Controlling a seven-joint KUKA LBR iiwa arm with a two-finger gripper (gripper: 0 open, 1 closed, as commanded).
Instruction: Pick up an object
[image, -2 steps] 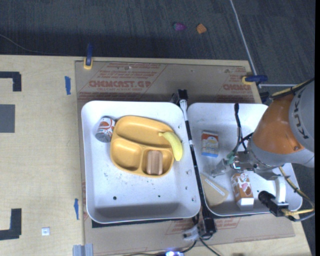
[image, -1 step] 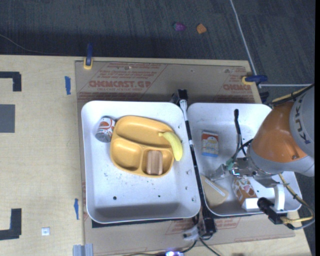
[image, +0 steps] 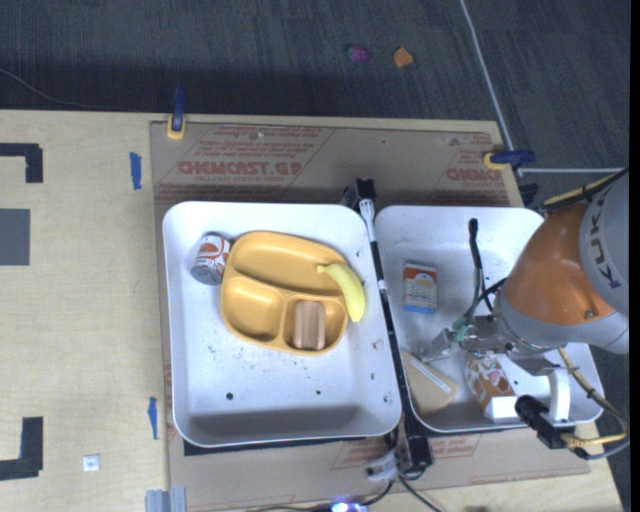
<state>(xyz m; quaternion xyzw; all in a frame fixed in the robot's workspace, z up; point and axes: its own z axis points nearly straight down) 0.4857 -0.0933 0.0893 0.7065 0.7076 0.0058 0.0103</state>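
Observation:
The arm's orange wrist (image: 565, 275) hangs over the right bin (image: 450, 225). Its gripper (image: 447, 345) points down and left, low over the bin's front half. Just below the gripper lies a flat tan piece (image: 432, 385), and beside that a brown-and-white packet (image: 487, 380) partly under the arm. A small white-and-orange carton (image: 420, 288) lies farther back in the same bin. I see nothing held in the gripper.
The left bin (image: 270, 405) holds a yellow divided plate (image: 265, 290) with a banana (image: 345, 288) on its right rim, a brown block (image: 307, 324) in one compartment, and a crushed can (image: 208, 257) beside it. A thin black rod (image: 474, 255) stands in the right bin.

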